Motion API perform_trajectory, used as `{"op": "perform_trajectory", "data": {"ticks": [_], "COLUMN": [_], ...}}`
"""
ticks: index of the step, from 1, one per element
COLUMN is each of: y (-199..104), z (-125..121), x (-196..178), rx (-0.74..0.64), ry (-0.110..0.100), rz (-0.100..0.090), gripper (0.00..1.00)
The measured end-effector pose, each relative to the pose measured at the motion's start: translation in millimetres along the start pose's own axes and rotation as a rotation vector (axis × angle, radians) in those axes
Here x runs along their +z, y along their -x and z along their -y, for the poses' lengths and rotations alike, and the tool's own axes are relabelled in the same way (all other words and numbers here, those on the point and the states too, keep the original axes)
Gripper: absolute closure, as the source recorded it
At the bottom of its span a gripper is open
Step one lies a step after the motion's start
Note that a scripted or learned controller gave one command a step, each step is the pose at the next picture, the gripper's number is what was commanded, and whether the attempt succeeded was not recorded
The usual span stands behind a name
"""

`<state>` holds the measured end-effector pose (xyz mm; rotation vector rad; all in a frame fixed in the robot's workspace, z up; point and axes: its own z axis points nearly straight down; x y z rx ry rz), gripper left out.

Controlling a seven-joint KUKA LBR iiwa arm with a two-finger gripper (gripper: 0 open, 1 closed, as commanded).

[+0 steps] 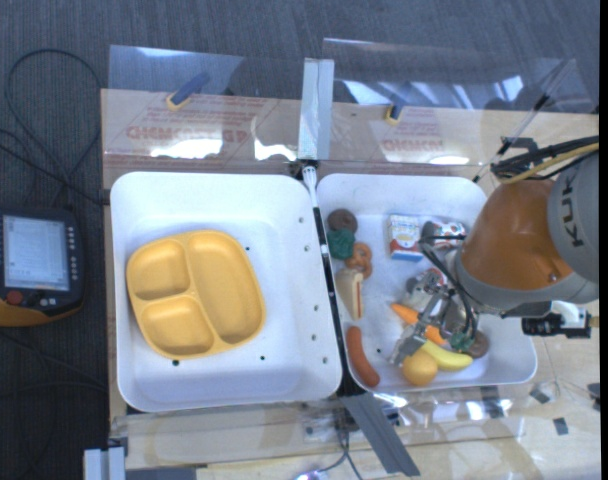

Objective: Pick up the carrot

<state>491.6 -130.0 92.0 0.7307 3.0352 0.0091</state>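
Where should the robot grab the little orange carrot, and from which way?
Probably at the carrot's bare left end, coming straight down from above. It lies flat and slanted on the right bin's floor, and its right end is tucked under the gripper beside the banana.

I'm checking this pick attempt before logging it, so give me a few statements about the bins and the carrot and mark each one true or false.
1. The yellow divided plate lies in the left bin. True.
2. The carrot sits on that plate. False: it lies in the right bin, beside the gripper.
3. The arm's orange band hangs over the right bin. True.
4. The banana lies in the left bin. False: it is in the right bin, near its front edge.
5. A sausage lies along the right bin's left side. True.
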Motion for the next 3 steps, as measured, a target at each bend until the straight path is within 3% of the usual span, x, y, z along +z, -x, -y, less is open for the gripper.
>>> {"op": "perform_trajectory", "data": {"ticks": [1,2,3], "y": [2.4,-16.1,-39.4], "z": [-1.2,-24.8,-68.1], "x": [-11.7,-0.5,-94.3], "rx": [-0.002,0.262,0.396], "ry": [0.000,-0.011,-0.010], "rz": [0.008,0.003,-0.010], "gripper": [1.00,1.00,1.00]}}
